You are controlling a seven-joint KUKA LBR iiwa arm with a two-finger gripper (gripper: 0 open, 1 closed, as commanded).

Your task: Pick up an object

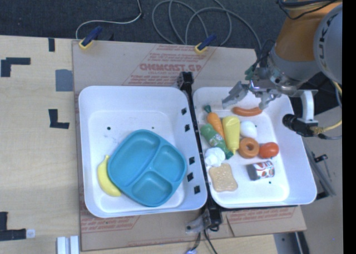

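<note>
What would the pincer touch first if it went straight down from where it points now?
Most likely the sausage. The pincer hangs open over the far end of the right bin, fingers spread to either side of the sausage. Height above it is unclear from this single slanted view, so take this as a likely guess.

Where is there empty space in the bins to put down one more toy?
Bare floor lies in the left bin, behind the blue plate, and along the right bin's right wall, beyond the tomato and can. The middle strip, carrot to toast, is crowded.
</note>
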